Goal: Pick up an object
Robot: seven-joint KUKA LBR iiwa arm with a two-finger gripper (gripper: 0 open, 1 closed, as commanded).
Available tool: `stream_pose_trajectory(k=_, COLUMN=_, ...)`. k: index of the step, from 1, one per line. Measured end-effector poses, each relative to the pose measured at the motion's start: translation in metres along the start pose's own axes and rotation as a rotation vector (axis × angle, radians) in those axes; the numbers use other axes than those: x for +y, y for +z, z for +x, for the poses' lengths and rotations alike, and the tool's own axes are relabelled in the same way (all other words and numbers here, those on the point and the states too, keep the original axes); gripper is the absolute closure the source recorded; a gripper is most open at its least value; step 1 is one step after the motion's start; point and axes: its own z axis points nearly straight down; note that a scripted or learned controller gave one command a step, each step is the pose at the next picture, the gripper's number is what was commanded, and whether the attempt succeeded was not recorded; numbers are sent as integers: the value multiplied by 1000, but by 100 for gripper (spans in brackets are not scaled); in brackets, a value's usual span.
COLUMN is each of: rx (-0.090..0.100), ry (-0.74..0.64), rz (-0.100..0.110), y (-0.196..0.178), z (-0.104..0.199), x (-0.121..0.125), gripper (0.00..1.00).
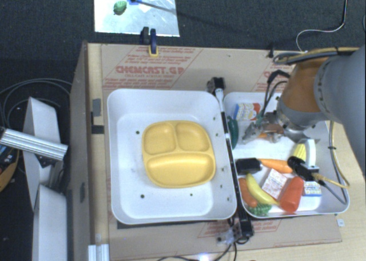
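The end effector [258, 128] is being held low inside the right bin [331, 208], at its upper-middle part, with the grey arm [337, 91] reaching in from the right. Whether the end effector is released or clenched cannot be told, and nothing is being seen held by it.

Candidate objects are being found crowded in the right bin: a carrot [277, 165], a corn cob [300, 152], a banana [260, 190], a red pepper-shaped toy [290, 194], a small printed packet [273, 182], a black block [248, 166], a green item [233, 127] against the left wall, and a white carton [245, 111] near the top wall.

Risks being noted:
- A miss or a double contact is judged likely, since the items are lying touching or overlapping in the lower half of the bin.
- Rounded pieces such as the carrot and banana are judged liable to roll or slip out under a closing pinch.
- Contact with the wall between the bins is being flagged, because the tool is working near it.
- Loose cables at the wrist are being seen hanging close to the bin's upper rim; snagging is possible.

Open room: the bare floor around the end effector is narrow. The left bin [123, 139] is being occupied by a yellow divided plate [177, 154], with free margin around it. The cardboard-covered tabletop [171, 68] beyond the bins is offering room.
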Motion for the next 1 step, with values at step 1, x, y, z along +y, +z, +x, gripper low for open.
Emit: stream_pose_trajectory(k=1, rx=0, ry=-2, rz=0, y=0, z=-13, x=59, gripper=0)
